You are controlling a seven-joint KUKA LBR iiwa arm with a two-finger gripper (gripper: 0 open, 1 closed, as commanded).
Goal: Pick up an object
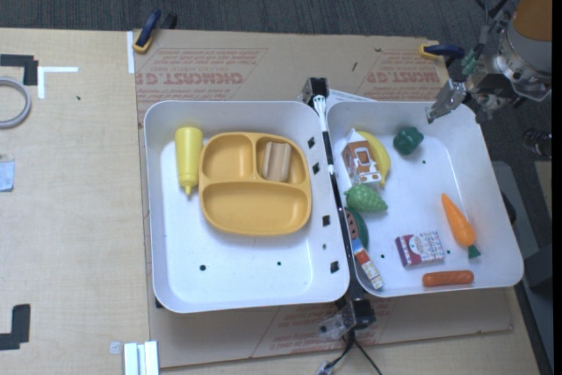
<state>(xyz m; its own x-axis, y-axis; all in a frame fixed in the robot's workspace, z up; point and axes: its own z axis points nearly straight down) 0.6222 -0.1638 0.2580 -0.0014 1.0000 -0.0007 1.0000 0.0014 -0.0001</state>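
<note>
**A:** Looking down from the camera above the counter, where do you stand?

**B:** My end effector [443, 104] hangs over the far right corner of the right bin [492, 180], near its rim. It has hold of nothing; nothing sits between the fingers. Whether they are spread or closed I cannot tell (they are small and dark from here).

**A:** Why hold there?

**B:** My guess is that it keeps me off the clutter while a target is chosen. The pickable things all lie below me in that bin: a dark green toy vegetable [407, 140] nearest me, a banana [378, 152] with a small carton [358, 162] lying on it, and a bunch of green grapes [366, 200] by the dividing wall.

**A:** And further off?

**B:** A carrot [457, 220] lies alone on the bare floor, with a red box [419, 248] and a sausage [448, 278] towards the near edge. A marker-like tube [367, 266] lies along the wall.

**A:** The left bin?

**B:** The left bin [167, 215] holds a yellow divided tray [255, 184] with a wooden block [277, 161] in one compartment, and a yellow bottle [187, 156] beside the tray. They're well apart from me.

**A:** Your pick?

**B:** Probably the green vegetable or the carrot; each stands free, so closing on it should disturb no neighbours.
</note>
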